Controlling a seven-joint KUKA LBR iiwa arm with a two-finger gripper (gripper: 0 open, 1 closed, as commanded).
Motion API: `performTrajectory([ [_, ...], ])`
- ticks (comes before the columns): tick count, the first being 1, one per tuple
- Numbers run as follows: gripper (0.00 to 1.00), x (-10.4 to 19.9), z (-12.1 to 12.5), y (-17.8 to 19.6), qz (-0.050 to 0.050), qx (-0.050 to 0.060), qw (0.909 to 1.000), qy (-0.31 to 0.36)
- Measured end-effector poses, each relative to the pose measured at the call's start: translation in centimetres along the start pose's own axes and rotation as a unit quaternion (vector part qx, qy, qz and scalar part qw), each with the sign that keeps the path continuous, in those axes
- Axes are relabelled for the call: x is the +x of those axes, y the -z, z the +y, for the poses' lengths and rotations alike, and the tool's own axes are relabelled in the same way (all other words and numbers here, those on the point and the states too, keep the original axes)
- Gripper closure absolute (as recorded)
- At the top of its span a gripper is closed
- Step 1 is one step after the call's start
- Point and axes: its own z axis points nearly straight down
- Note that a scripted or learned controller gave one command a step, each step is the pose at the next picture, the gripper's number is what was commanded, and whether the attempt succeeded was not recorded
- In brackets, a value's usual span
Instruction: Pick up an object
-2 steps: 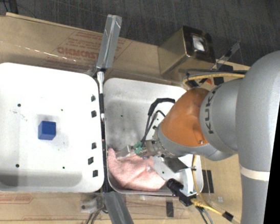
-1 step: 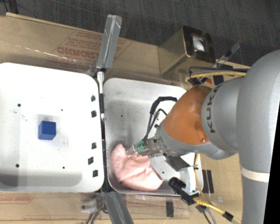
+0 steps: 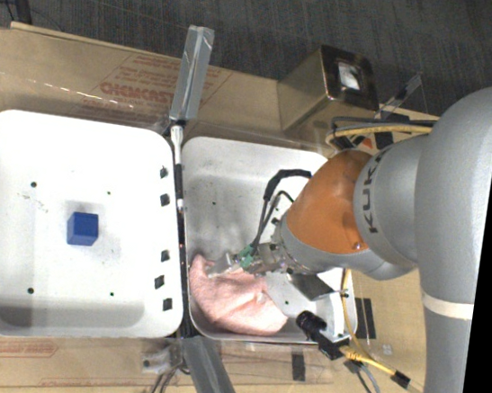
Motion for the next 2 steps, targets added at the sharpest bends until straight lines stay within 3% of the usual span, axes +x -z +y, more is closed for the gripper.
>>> performTrajectory([
  [1, 1.0, 0.02, 0.06, 0.92, 0.0, 0.001, 1.0, 0.003],
  [2, 0.0, 0.02, 0.07, 0.92, 0.0, 0.001, 1.0, 0.003],
])
